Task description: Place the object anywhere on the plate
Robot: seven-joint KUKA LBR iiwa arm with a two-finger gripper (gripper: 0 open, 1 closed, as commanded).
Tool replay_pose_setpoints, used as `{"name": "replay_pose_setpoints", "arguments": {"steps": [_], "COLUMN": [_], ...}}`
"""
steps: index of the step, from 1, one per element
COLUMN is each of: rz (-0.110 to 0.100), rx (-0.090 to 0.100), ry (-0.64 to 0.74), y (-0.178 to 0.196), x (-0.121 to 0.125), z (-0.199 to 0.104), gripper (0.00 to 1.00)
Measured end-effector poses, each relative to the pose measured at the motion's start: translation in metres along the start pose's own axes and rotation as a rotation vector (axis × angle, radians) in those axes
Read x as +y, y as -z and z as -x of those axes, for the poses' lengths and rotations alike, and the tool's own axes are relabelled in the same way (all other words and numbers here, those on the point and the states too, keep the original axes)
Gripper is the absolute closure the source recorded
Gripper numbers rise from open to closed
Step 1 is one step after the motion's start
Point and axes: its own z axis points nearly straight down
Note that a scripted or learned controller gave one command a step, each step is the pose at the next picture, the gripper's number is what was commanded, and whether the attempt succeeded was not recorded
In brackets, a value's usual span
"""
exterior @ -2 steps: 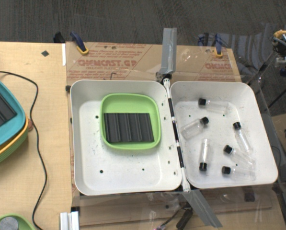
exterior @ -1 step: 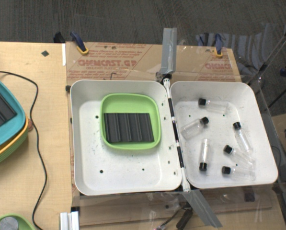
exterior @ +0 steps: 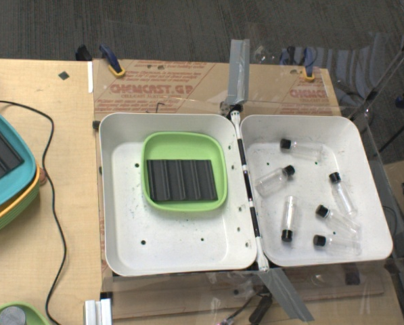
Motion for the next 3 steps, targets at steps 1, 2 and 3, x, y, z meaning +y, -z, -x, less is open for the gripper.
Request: {"name": "replay_pose_setpoints", "arguments": {"steps": [1, 2, 3], "rz": [-0.001, 0.001, 0.000], "rx": [0.000, 0.001, 0.000], "ry": [-0.004, 0.000, -0.001], "y": [0.0005, 0.0006, 0.0003], "x": [-0.0003, -0.0001, -0.0001], "z": [0.0037, 0.0006, 0.0009], "gripper": [0.00, 0.00, 0.00]}}
